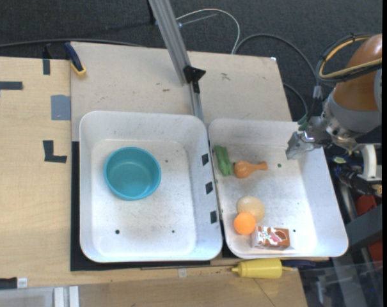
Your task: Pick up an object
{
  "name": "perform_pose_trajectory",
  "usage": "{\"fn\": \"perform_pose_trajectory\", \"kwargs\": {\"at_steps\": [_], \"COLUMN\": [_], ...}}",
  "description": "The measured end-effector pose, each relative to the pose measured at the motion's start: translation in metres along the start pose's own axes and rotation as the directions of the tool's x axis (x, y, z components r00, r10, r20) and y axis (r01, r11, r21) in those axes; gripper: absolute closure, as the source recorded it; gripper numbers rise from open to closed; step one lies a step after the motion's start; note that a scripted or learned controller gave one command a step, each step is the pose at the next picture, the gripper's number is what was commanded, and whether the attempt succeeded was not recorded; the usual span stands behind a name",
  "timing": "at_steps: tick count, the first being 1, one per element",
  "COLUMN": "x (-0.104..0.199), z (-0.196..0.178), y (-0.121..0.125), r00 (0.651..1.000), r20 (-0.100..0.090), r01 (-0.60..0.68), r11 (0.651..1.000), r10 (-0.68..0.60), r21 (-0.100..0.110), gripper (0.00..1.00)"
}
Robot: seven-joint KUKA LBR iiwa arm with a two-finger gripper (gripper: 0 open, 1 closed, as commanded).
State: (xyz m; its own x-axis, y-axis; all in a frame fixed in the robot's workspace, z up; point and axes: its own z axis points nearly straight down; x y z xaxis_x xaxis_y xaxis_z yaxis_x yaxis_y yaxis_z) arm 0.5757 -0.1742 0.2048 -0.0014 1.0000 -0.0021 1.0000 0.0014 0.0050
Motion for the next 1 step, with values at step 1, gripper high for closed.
{"fn": "perform_pose_trajectory", "kwargs": {"at_steps": [1], "x": [0.0002], "z": [-0.0229], "y": [0.0008], "r00": [1.0], "r20": [-0.001], "r01": [0.0], "r11": [1.0], "r10": [0.0], "r21": [0.003], "gripper": [1.0]}}
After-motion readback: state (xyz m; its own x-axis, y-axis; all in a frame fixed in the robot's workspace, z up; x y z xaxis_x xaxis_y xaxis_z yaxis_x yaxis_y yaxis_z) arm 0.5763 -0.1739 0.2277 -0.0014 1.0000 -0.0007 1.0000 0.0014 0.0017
